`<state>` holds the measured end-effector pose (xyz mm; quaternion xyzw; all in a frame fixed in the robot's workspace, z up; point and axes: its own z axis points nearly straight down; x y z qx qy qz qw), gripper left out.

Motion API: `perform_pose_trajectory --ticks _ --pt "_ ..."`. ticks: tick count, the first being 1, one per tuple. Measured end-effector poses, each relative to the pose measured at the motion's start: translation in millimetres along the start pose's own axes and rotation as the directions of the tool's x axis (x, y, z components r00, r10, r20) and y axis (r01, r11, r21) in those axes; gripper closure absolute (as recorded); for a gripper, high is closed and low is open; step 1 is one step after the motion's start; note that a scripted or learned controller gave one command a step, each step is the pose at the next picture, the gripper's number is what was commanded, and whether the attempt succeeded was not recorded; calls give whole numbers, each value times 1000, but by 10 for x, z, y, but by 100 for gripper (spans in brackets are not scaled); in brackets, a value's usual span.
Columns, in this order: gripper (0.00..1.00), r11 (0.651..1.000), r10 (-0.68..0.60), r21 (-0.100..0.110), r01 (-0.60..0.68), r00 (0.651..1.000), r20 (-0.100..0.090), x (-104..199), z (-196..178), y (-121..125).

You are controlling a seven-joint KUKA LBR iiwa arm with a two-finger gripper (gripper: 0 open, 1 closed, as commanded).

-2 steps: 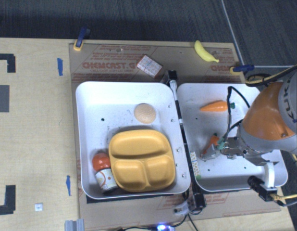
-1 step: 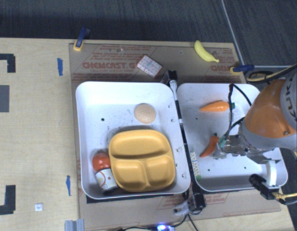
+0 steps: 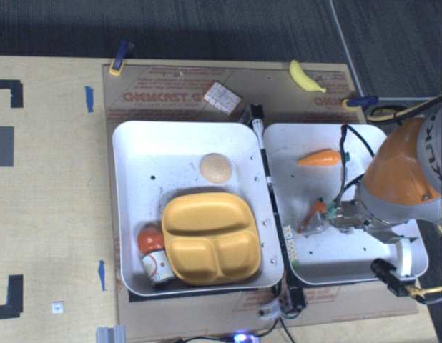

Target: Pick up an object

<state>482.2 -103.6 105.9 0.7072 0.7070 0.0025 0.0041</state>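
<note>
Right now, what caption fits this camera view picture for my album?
Grey-and-orange robot arm's claw reaches into the right white bin near an orange carrot; yellow divided tray fills the left.

Grey arm [image 3: 403, 174] with orange band reaches from right, wrist bent low, gripper [image 3: 315, 219] pointing left.

Cardboard sheet [image 3: 164, 95] reads "CHEMCAST", partly blurred.

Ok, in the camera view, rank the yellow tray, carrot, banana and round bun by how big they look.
1. Yellow tray, by far.
2-4. Carrot, banana and round bun look similar; I wouldn't rank them.
</note>
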Motion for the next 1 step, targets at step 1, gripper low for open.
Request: perform_pose_trajectory --ticks 1 --pt "0 1000 0 8 0 1000 -2 98 200 -26"
